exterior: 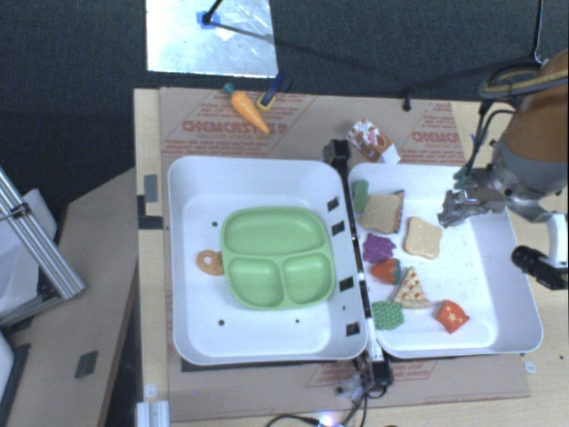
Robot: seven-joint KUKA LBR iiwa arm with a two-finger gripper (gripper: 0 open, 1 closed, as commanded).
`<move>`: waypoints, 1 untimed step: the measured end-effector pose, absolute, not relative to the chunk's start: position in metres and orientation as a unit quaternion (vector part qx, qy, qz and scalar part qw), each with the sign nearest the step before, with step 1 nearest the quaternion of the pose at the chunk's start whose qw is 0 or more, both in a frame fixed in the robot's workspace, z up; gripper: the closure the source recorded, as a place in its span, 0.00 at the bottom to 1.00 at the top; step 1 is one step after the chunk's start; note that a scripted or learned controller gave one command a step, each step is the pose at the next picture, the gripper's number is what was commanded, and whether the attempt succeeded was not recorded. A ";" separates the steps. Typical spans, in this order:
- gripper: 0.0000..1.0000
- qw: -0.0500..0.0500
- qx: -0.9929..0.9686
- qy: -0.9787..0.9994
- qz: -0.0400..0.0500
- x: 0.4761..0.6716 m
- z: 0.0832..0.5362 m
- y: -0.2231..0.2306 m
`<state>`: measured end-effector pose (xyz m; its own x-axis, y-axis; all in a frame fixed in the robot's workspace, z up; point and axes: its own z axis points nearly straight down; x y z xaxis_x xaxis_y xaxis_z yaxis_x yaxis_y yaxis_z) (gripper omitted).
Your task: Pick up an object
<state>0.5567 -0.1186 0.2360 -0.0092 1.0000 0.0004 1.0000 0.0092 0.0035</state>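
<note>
Contents, right bin: a pale toast slice near the centre, lying flat; a darker bread slice to its left; a purple piece, a small red-orange piece, a pizza wedge, a green leafy piece and a red piece toward the near edge.

Gripper — above the right bin's far side, just up and right of the toast slice, nothing visibly between its fingers; whether they stand open or closed cannot be told.

Left bin: a green divided tray, a small pretzel beside its left edge.

Outside the bins, on the bench — a toy carrot and a small printed packet.
</note>
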 end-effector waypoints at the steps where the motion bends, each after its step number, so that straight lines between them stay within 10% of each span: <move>1: 1.00 0.000 0.704 0.711 0.001 0.562 0.226 -0.068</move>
